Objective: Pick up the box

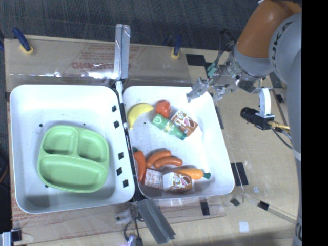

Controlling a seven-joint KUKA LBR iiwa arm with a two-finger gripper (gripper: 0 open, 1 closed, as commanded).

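- Box (184, 123): a small brown carton with printed pictures lies tilted in the upper middle of the right bin (221, 152), touching the green bottle (167, 125) on its left.
- A second box (167, 180), also brown and printed, lies flat along the lower wall of the same bin, with the orange carrot (190, 173) against its upper right edge.
- Hand (203, 89) hangs over the upper right corner of the right bin, above the rim; whether it is wide or narrow I cannot tell, and nothing shows between its tips.
- Hand and upper box are apart, with bare white bin floor between them.
- Arm (266, 29) enters from the upper right of the frame, its orange band above the grey wrist.
- Yellow banana (138, 111) rests near the upper left of the right bin, close to the divider; a red tomato (162, 108) sits just beside it, touching the top of the green bottle.
- Two orange sausages (162, 159) lie side by side in the lower middle of the right bin, and another orange piece (139, 166) stands along the left wall.
- Green plate (74, 158) with three compartments sits in the lower centre of the left bin (25, 101).
- Table (256, 158) under both bins is brown board with black tape marks.
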